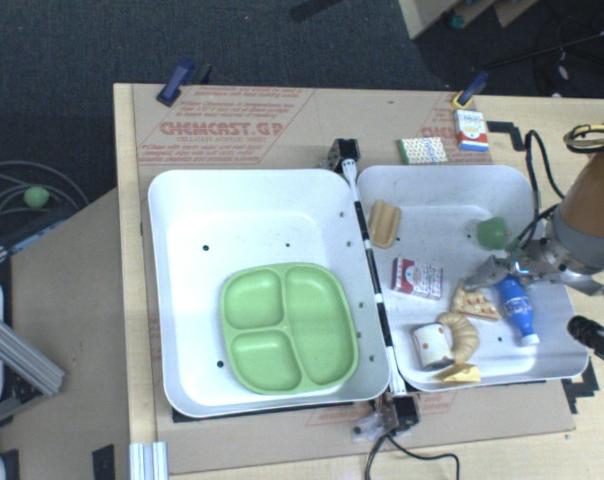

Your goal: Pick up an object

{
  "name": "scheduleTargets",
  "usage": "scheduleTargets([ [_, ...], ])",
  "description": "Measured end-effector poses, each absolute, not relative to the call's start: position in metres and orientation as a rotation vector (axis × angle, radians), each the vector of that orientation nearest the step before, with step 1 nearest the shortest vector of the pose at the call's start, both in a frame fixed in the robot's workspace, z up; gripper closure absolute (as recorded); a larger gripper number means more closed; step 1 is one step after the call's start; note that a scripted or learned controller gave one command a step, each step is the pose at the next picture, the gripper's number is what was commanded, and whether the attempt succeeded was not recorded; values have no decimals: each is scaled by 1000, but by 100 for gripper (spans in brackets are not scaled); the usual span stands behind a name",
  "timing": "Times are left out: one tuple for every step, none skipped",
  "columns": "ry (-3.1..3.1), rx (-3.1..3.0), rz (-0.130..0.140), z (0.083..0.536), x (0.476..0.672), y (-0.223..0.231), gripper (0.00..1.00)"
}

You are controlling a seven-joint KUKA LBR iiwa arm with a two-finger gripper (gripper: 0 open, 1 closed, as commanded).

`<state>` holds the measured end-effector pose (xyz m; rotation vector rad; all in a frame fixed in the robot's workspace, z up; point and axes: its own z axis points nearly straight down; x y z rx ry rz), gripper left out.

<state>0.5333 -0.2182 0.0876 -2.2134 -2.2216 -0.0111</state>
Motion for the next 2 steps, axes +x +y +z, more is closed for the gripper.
scheduleTargets([
  [-2227,-2221,-13,99,535,-220,100],
  [-2225,-2218,-5,141,576,-120,100],
])
